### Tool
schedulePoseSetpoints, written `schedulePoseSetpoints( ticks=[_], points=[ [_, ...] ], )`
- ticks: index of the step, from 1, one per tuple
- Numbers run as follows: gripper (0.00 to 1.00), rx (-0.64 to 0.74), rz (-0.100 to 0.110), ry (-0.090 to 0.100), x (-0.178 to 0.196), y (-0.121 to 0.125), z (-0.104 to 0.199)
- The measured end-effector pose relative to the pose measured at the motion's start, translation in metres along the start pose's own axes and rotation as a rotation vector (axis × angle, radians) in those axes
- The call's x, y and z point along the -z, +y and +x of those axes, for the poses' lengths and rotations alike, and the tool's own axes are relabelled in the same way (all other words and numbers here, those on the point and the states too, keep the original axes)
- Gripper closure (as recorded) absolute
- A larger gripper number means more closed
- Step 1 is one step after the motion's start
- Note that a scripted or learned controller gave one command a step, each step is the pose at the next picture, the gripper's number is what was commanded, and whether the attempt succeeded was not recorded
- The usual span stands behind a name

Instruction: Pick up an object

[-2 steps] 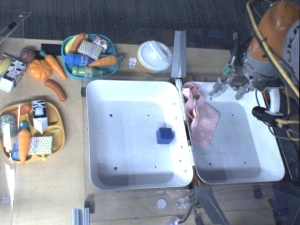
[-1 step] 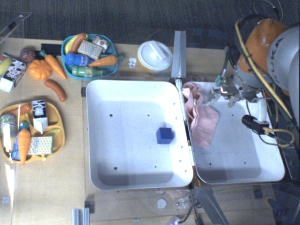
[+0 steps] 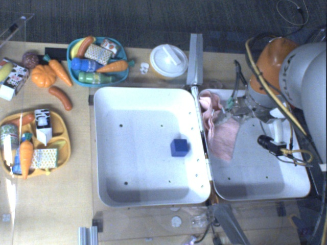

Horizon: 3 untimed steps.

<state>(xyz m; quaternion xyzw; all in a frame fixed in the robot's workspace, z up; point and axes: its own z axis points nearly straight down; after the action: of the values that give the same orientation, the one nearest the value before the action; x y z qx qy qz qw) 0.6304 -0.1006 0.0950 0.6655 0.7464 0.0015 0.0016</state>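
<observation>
A small blue cube (image 3: 179, 147) lies in the left white bin (image 3: 102, 137), right of its middle. A pink cloth (image 3: 224, 137) lies crumpled along the left side of the right bin (image 3: 260, 175), bunched at the top and spreading downward. My gripper (image 3: 230, 109) is over the upper part of the cloth, at or just above it, with the grey arm (image 3: 301, 70) and its orange band reaching in from the right. The cloth's folds and the gripper body hide the contact between them.
On the bench to the left stand a blue bowl (image 3: 97, 60) of toy food and a yellow plate (image 3: 36, 144) with more toys. A toy pumpkin (image 3: 42, 75), carrot and sausage lie loose. A white lidded bowl (image 3: 168, 60) sits behind the left bin. Cables (image 3: 278, 147) hang beside the arm.
</observation>
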Motion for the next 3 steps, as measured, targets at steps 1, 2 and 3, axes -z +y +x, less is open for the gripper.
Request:
schedulePoseSetpoints(
  ticks=[1, 2, 3],
  points=[
    [0.0, 0.114, -0.008, -0.004, -0.005, 0.005, -0.049],
    [0.0, 0.205, -0.011, -0.005, -0.004, -0.045, -0.066],
    [0.0, 0.257, -0.008, -0.005, -0.005, -0.003, -0.104]
  ],
)
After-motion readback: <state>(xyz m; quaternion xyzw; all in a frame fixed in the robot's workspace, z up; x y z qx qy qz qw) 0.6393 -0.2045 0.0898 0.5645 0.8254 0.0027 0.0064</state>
